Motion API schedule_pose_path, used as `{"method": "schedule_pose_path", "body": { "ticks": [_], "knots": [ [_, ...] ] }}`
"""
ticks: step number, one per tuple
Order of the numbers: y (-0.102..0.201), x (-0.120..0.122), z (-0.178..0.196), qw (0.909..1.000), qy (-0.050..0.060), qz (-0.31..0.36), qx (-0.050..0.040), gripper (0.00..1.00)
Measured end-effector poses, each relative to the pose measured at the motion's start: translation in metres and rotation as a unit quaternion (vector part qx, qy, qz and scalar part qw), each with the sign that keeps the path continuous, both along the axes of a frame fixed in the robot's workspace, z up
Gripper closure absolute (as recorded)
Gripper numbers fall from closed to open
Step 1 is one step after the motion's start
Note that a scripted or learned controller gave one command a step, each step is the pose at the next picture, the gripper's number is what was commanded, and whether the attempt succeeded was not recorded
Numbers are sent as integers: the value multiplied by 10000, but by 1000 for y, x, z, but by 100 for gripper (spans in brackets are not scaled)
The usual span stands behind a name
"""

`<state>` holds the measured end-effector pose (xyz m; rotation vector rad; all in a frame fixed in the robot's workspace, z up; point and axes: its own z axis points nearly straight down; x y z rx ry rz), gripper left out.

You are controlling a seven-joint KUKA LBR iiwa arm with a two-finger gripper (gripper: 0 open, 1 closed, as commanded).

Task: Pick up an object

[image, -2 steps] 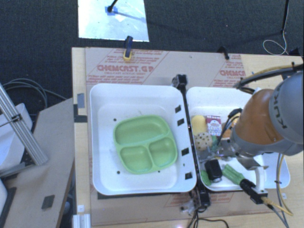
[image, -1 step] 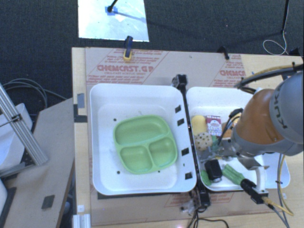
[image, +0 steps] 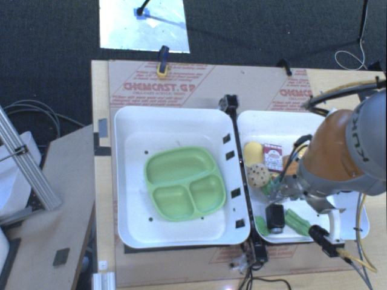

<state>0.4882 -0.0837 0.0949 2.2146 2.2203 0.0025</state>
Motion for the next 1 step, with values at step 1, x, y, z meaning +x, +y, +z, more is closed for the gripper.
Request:
{"method": "schedule_pose_path", "body": {
  "ticks": [1],
  "knots": [
    [0, 0, 0, 10000, 2, 0, 2, 0]
  ]
}}
